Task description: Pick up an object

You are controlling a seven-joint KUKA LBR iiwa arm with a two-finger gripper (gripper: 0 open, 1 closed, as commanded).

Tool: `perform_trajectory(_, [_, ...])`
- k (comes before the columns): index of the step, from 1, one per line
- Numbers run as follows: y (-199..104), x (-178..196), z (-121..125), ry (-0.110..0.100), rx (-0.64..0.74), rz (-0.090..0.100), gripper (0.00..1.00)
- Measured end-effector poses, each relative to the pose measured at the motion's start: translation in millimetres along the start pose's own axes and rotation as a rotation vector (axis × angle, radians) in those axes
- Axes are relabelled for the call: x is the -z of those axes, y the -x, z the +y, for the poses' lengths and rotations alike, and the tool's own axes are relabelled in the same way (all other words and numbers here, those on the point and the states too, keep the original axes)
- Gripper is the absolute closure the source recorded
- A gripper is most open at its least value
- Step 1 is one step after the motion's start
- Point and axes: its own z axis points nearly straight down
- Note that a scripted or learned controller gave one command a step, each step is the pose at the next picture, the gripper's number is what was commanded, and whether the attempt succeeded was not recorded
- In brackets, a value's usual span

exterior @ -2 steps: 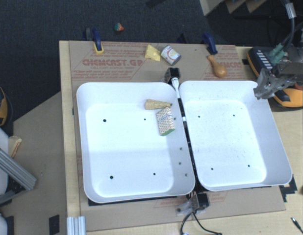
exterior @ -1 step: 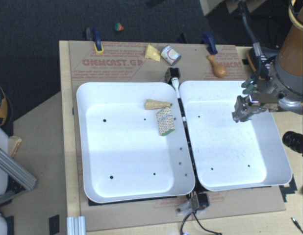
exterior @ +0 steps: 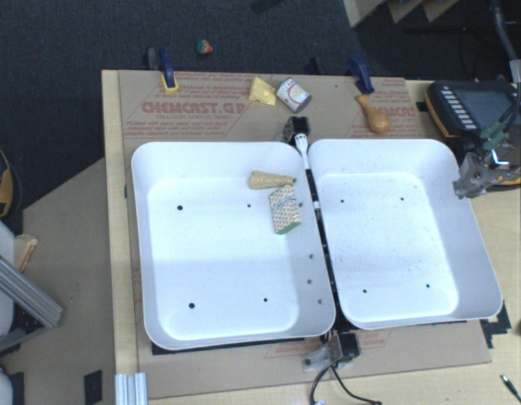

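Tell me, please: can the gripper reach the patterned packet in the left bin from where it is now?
Probably yes. The gripper sits at the right bin's far edge, and nothing stands between it and the patterned packet.

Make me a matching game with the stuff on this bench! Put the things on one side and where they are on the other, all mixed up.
Things:
1. patterned packet
2. yellow wedge
3. wooden pear shape
4. gripper

Places:
A. on the board behind the right bin
B. at the right bin's right edge
C. inside the left bin
D. on the board behind the left bin

Pairs: 1-C, 2-D, 3-A, 4-B
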Motion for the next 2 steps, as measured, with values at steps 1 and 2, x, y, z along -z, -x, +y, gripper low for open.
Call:
perform_trajectory(1, [-34.3, -124.4, -2.6, -0.020, 0.009, 0.007, 1.00])
perform_trajectory(2, [-76.9, 35.0, 42.7, 0.017, 0.015, 0.004, 1.00])
